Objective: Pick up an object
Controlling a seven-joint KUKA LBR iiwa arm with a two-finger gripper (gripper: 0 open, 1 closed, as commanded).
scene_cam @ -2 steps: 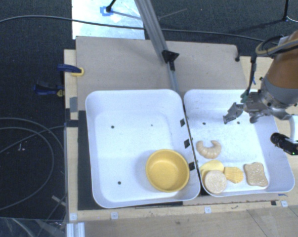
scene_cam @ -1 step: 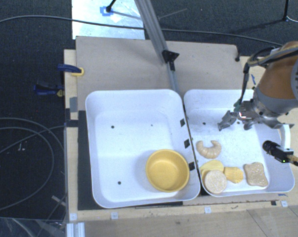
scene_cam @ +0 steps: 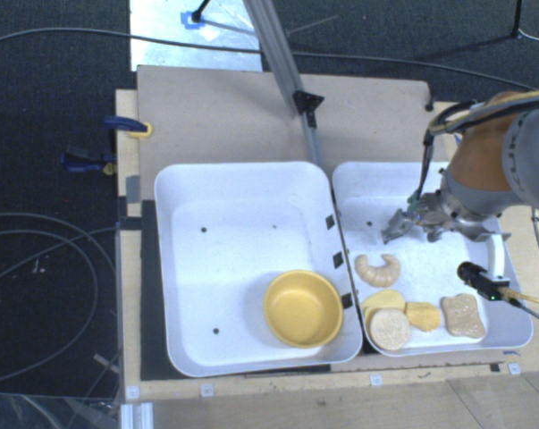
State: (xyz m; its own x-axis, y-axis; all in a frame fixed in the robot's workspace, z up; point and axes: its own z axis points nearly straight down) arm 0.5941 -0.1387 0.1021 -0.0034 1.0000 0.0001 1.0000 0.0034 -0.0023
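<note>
Even, soft overhead light; white bins (scene_cam: pixel 242 186) glare slightly, shadows faint, focus mildly soft throughout

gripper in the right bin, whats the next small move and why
Probably ease the gripper toward the croissant and lower over it. The gripper hovers over bare floor of the right bin, holding nothing, and the croissant lies nearest, apart from the other food pieces.

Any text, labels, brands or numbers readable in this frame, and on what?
None can be read.
The bins, yellow bowl and food pieces carry no visible writing.
The blue tape on the floor shows no legible marks.
The arm shows no readable label.
</note>
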